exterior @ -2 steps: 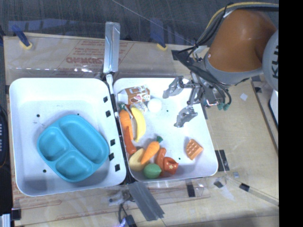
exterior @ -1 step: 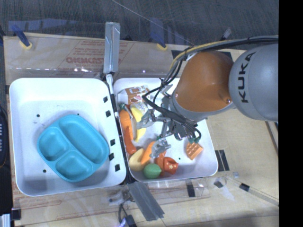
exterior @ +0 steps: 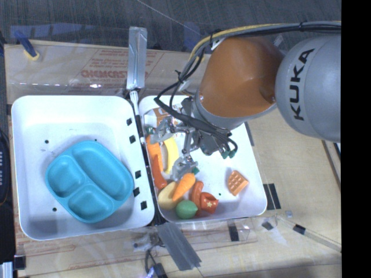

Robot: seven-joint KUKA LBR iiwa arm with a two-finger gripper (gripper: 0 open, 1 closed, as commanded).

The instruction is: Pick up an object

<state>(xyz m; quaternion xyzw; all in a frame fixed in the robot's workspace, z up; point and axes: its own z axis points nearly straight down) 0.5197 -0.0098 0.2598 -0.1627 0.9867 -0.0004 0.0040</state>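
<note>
- Camera view from above shows the two-finger gripper (exterior: 184,162) low in the right white bin (exterior: 250,172), its metal fingertips (exterior: 186,168) just over the top end of an orange plastic carrot (exterior: 184,185); how far apart the fingers stand, and whether anything sits between them, cannot be told at this size.
- Just left of the gripper lies a yellow banana-shaped toy (exterior: 170,155), and beside that, along the bin's left wall, a long orange carrot-like piece (exterior: 155,162).
- Below the gripper, near the bin's front wall, the toys crowd together: a pale yellow rounded piece (exterior: 166,196), a green round fruit (exterior: 186,209) and a red strawberry-like toy (exterior: 205,200), all touching or nearly so.
- An orange waffle-patterned square piece (exterior: 236,182) lies apart from them, to the right on the bin floor.
- Black cables (exterior: 174,106) loop from the wrist, under the arm's broad orange band (exterior: 237,77) and grey link marked KUKA (exterior: 310,86).
- Left white bin (exterior: 35,126) holds a blue plastic divided tray (exterior: 88,180), lying at a slant.
- Both bins sit on a light wooden bench (exterior: 301,178).
</note>
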